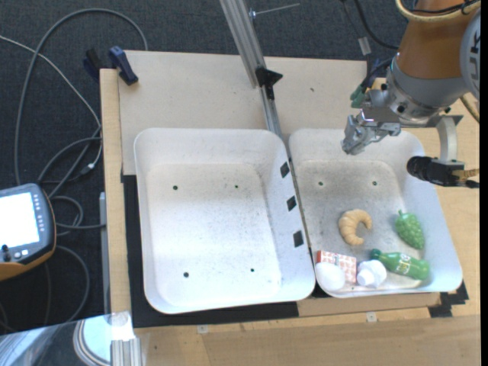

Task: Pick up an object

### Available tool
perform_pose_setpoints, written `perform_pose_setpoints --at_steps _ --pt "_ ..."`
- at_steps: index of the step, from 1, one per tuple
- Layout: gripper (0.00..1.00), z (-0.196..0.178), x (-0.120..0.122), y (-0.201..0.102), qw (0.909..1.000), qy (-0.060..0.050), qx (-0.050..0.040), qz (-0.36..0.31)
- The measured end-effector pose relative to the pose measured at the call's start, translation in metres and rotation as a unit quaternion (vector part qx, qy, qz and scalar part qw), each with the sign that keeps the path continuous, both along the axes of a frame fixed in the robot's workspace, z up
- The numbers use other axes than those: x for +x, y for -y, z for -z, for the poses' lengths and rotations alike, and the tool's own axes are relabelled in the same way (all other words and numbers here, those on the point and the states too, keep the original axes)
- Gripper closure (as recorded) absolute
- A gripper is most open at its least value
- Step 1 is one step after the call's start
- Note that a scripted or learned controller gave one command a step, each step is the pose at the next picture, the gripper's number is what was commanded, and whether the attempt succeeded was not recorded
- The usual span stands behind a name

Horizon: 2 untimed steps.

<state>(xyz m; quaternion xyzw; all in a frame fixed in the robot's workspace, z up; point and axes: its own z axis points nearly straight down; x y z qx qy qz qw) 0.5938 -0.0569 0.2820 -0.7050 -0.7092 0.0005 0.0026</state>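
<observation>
Down in the right-hand shallow white bin (427, 204) lie all the loose objects. A tan, curved croissant-shaped toy (355, 226) sits near the bin's middle, clear of the others. To its right, close to the bin's right wall, rests a small green bunch of plastic grapes (409, 229). Along the near wall lies a green plastic bottle with a white cap (396, 265), on its side, cap pointing left. Just left of the cap sits a small red-and-white patterned packet (338, 261), and against it in the near left corner a rounded white object (329, 277) whose nature is hard to tell.

Above the far edge of this same bin hangs the metal two-finger gripper (356, 139), well apart from every object and with nothing between its fingers; whether they stand apart or together cannot be told from this angle. It hangs from the grey arm with the orange band (435, 29), which comes in from the upper right.

Beside it, the left-hand shallow white bin (152, 227) shows a speckled floor. Both bins sit on a pale wooden bench (191, 90). A slanted aluminium rail (244, 33) crosses the bench toward the gap between the bins. A blue clamp (123, 63) grips the bench's far left corner, and a handheld control pendant with a lit screen (23, 227) lies on the dark floor at left.
</observation>
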Motion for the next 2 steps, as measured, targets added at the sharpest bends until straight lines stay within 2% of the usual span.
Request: perform_pose_setpoints --at_steps 1,2 --pt "1.0 0.019 -0.012 -0.055 1.0 0.0 0.0001 0.0" --pt "1.0 0.018 -0.031 -0.106 1.0 0.0 0.0001 0.0"
